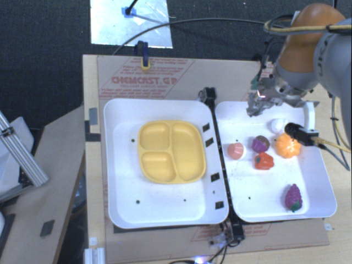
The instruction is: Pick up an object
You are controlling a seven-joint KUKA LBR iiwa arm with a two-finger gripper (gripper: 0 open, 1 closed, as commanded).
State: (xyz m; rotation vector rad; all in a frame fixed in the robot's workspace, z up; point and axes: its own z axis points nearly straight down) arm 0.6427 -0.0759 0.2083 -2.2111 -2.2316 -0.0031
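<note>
Grapes [293,197] sit nearest you, loose in the right bin [330,202].
Your gripper [258,108] hangs at the far rim, carrying nothing; whether it's spread, you can't tell.

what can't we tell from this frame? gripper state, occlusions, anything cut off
- gripper: too small and blurred in the camera view to read its state.
- orange fruit: upper right part covered by a black fixture.
- white object: small, washed out against the right bin; identity unclear.
- arm: cut off by the right edge.
</note>
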